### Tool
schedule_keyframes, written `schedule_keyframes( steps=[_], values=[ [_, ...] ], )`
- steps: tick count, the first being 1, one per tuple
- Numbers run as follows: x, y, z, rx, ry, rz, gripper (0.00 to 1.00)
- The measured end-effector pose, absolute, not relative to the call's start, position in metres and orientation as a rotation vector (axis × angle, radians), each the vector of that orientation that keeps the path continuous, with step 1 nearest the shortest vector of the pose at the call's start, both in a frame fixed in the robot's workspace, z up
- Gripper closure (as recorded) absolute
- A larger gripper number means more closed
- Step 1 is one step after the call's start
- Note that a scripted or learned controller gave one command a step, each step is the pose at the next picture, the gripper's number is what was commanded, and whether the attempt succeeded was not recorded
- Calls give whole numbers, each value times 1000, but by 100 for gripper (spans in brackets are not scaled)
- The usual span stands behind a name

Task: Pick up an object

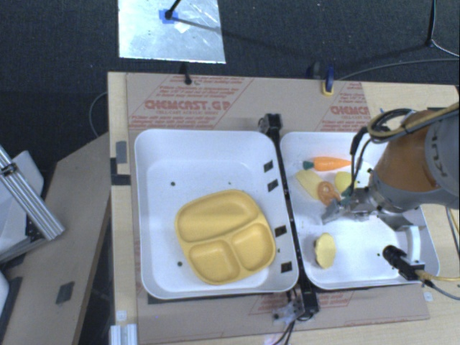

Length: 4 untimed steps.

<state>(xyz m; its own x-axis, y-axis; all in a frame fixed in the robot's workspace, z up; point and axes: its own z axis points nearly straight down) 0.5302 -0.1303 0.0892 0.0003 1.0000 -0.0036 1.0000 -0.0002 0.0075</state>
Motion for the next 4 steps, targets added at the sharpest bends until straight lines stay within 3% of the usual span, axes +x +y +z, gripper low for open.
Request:
schedule_keyframes(
  steps=[1,3,4],
  values=[
    [529,-129,99,2218,2221,3,100],
    [530,-125,216,2212,2222,6,100],
    [545,-76,209,2210,2232,5,100]
  ],
)
